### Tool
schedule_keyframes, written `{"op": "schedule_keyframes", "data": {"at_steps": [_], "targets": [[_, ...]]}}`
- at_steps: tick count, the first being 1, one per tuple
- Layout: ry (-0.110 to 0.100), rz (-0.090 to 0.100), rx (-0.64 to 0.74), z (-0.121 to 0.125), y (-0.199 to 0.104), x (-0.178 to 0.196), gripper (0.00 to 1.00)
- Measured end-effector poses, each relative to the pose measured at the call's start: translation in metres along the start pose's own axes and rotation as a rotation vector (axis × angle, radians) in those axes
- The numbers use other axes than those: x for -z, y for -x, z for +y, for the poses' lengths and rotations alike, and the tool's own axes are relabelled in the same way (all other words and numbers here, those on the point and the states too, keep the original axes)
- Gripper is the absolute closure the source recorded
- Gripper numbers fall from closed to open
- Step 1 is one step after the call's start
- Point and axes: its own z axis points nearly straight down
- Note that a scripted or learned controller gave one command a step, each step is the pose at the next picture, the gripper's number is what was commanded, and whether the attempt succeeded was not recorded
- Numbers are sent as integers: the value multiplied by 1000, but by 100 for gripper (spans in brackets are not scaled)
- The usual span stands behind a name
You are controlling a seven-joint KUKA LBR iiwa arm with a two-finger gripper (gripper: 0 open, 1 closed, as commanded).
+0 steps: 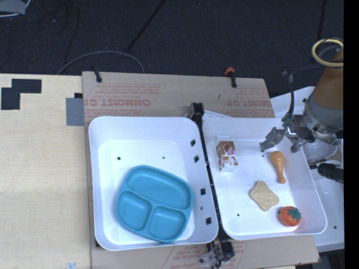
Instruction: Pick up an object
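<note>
At the upper right corner of the right bin [224, 129], the gripper [283, 140] hangs over the bin's far edge, grey fingers spread apart with nothing between them. One finger reaches left toward the bin's interior; the other points down near the top of the toy drumstick [278, 166]. Whether it touches the drumstick cannot be told.

The drumstick lies just below the gripper, tan, roughly upright along the right bin's right side. Further toward the near edge of the right bin sits a pale biscuit-shaped toy [263, 195], and beyond it, in the near right corner, a toy tomato [289, 216], orange-red with a green top. A small printed carton [226, 155] stands in the right bin's left half, well apart from the gripper.

Left of the right bin, touching it along a black-clipped seam, is the left bin [101, 133]. A blue divided plate [155, 203] lies in it, three compartments, tilted slightly.
</note>
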Motion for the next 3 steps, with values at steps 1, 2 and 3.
{"op": "schedule_keyframes", "data": {"at_steps": [1,2,3], "targets": [[11,-2,2,3,0,6,0],[8,-2,5,7,-5,-39,0],[7,-2,1,0,1,-93,0]]}}
